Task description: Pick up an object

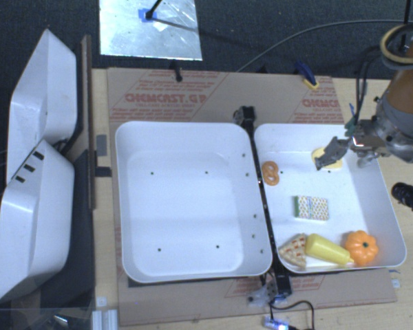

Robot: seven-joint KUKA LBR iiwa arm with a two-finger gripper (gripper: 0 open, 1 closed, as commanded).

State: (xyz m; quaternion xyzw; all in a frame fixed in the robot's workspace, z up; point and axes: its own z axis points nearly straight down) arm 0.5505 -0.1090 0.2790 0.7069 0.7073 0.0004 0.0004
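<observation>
A pale yellow object (332,158) lies near the far edge of the right bin (385,205), and the gripper (328,158) sits right over it; I cannot tell how its fingers stand. Nearer in that bin are a pretzel (270,172), a green patterned sponge (311,207), a pizza slice (294,249), a yellow pepper (326,249) and a small orange pumpkin (362,247). The left bin (186,201) sits just beside it.

Bench (103,184) carried a brown printed cardboard sheet (213,95), and on it two shallow white bins sat side by side, touching along a black centre join. Left bin (186,198) and right bin (372,205) were both level. A blue clip (306,74) lay at the cardboard's far edge. A cable (289,311) lay at its near edge.
</observation>
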